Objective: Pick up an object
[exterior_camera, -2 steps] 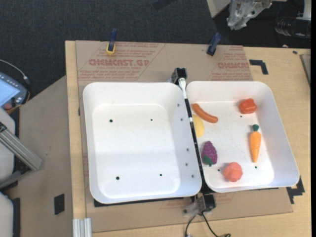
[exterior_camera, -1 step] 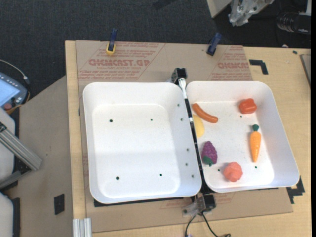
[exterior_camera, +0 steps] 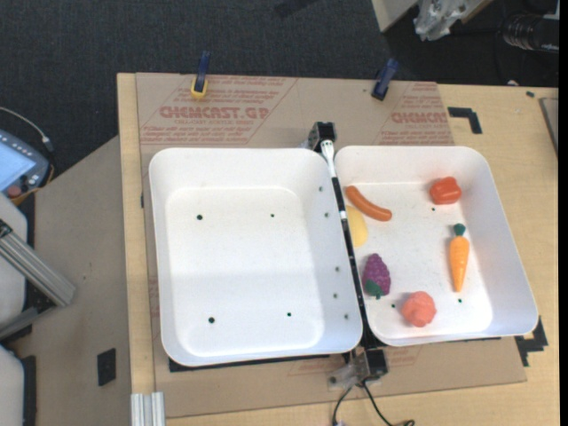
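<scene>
The gripper (exterior_camera: 441,11) hangs high beyond the right bin (exterior_camera: 506,238), well clear of it; whether its jaws are parted or clenched I cannot tell. Inside that smooth white bin lie glossy plastic foods: a curved sausage (exterior_camera: 367,203) by the left wall, a pale lemon (exterior_camera: 357,229) under it, knobbly purple grapes (exterior_camera: 376,274), a tapered carrot (exterior_camera: 458,258), a red pepper (exterior_camera: 445,190), a pink fruit (exterior_camera: 417,308).

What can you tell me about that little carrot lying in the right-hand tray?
The carrot looks like a plastic toy: a smooth orange body tapering to a point, with a small green top. It lies flat on the floor of the right bin, near its right wall, green end toward the back and tip toward the front. Nothing touches it; the red pepper lies apart behind it.
</scene>
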`<state>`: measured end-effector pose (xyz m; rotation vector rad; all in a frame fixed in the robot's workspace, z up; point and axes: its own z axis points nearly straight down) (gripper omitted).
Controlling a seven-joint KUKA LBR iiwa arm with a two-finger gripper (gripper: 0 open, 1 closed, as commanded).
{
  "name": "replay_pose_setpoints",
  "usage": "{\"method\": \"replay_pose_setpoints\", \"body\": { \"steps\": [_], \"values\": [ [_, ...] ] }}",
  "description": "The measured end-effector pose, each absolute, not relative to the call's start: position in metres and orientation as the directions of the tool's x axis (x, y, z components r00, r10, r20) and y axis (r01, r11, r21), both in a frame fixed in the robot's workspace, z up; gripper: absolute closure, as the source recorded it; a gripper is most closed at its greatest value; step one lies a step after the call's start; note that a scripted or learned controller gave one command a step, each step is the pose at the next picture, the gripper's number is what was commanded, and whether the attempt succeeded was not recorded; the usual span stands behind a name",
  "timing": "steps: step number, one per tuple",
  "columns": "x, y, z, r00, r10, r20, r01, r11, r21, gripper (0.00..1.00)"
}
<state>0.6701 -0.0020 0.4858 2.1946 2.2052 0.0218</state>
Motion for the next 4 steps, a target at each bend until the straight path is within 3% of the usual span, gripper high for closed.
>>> {"method": "replay_pose_setpoints", "body": {
  "steps": [4],
  "values": [
    [0.672, 0.0, 0.529, -0.006, 1.0, -0.02, 0.999, 0.007, 0.051, 1.0]
  ]
}}
